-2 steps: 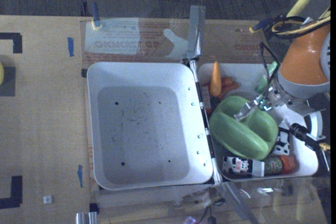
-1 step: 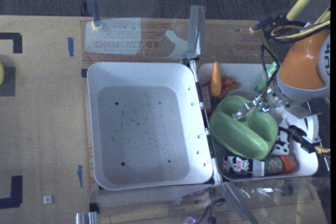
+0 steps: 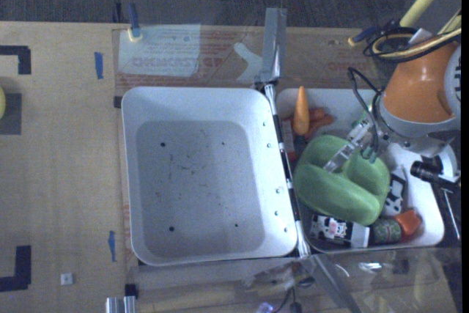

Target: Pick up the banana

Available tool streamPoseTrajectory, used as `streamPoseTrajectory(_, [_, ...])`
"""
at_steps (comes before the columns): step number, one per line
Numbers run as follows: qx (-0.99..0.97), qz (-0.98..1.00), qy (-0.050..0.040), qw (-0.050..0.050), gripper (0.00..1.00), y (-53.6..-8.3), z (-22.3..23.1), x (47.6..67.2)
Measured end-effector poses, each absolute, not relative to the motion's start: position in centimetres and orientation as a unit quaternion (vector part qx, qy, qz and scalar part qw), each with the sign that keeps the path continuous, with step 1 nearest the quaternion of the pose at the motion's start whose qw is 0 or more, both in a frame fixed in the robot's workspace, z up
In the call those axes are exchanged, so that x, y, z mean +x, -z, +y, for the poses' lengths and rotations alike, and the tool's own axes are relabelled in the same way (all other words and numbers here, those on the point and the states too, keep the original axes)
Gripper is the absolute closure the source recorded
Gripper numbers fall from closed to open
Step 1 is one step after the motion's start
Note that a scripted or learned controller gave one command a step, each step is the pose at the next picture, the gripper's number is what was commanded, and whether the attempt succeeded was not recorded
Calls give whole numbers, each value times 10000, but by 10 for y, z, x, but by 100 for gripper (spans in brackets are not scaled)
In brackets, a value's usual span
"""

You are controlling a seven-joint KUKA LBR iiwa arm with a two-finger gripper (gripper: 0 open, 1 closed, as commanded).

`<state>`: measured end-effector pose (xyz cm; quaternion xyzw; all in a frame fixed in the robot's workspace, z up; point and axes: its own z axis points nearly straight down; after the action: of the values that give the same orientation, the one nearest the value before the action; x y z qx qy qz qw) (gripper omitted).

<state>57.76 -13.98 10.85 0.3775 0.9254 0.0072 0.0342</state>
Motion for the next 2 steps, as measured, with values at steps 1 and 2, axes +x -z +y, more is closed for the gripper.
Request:
streamPoseTrajectory(1, [2317,9719,-11,406,0,-108,-115,566])
streamPoseTrajectory(2, [2321,9717,-20,437,100,-119,-115,568])
